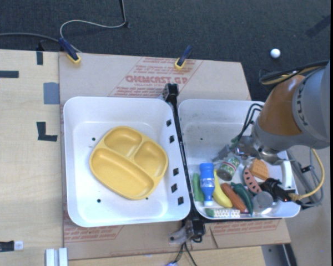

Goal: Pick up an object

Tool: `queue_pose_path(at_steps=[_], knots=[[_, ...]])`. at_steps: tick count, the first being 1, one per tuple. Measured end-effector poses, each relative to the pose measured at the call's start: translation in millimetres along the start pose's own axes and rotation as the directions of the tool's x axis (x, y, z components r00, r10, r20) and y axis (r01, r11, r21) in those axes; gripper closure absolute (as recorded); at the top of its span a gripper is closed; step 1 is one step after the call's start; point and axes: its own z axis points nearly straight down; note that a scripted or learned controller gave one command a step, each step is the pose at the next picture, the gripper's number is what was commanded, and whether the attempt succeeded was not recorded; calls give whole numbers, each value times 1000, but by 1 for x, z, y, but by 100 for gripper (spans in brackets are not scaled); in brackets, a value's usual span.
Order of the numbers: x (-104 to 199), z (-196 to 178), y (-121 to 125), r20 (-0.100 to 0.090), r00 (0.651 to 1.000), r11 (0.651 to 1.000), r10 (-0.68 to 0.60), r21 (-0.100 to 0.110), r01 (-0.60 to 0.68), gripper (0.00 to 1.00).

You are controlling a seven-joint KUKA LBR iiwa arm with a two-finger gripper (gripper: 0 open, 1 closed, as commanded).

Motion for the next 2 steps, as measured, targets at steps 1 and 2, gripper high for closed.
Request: queue_pose_path(at_steps=[1,2], knots=[[-1,-10,1,2,1000,1000,0,-4,0,100],[-1,-10,1,2,1000,1000,0,-4,0,0]])
